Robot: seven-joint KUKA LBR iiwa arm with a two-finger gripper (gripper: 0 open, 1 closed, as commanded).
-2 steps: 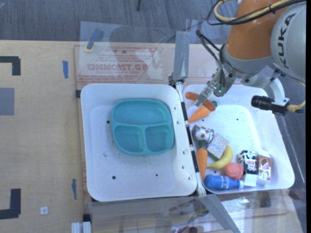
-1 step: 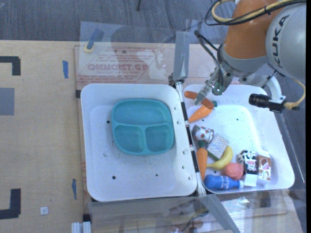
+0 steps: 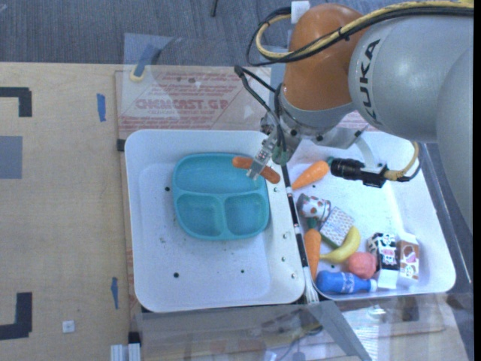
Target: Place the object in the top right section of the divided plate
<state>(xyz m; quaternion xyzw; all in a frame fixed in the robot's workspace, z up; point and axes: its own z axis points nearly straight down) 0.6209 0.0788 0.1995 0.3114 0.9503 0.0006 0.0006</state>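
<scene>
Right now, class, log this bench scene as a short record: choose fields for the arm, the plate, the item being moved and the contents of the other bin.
arm: grey and orange, reaching in from the right
gripper: over the plate's upper right edge
item at gripper: small orange carrot, lying across the fingertips
plate: teal divided plate in the left bin
right bin: larger carrot, banana, blue bottle, red ball and small cartons
grasp: cannot confirm
</scene>
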